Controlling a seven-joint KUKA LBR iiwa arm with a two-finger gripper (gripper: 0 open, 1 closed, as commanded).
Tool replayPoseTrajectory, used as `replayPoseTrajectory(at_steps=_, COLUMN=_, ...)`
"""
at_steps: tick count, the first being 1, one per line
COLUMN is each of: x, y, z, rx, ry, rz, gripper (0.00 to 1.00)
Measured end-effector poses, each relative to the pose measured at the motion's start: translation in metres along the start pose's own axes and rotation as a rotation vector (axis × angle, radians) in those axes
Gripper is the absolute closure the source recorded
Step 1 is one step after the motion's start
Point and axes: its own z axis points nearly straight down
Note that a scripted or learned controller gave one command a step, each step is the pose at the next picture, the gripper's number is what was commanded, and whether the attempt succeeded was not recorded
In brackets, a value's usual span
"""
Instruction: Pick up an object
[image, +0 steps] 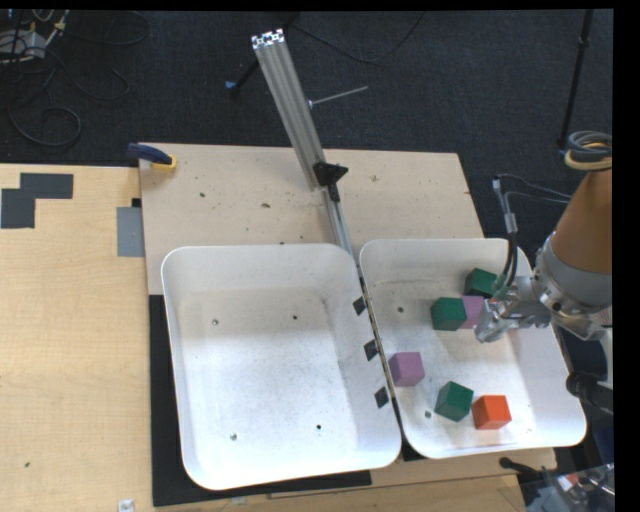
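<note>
The approach to a grasp appears to be the step in hand. The end effector (492, 325) is seen low inside the right bin (540, 432), at the right of the frame, just beside a small cluster of blocks. In that cluster a green block (448, 313) lies at centre right, a pale purple block (473, 310) is pressed against its right side, and a darker green block (482, 281) sits just above them, partly hidden by the arm's cable.

How far the end effector is opened cannot be told; its metal tip is blurred and merged with the pale purple block, so contact with that block is likely but not certain. No block can be seen held between its parts, and nothing is judged to be lifted.

Other candidates are spread lower in the same bin: a purple block (406, 368) near the dividing wall, a green block (454, 401) below it, and an orange block (491, 411) touching or almost touching that green one. The left bin (200, 290) is seen at lower centre on the counter (230, 190).

For the next move, a firm closing on one block alone would be called for, followed by a straight lift. Since the cluster is tightly packed, a neighbour could be pushed aside or the grip could be spoiled.
</note>
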Motion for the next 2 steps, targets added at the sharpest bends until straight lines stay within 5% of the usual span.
replayPoseTrajectory(at_steps=2, x=0.116, y=0.007, z=0.011, rx=0.003, ry=0.000, rz=0.000, gripper=1.00)
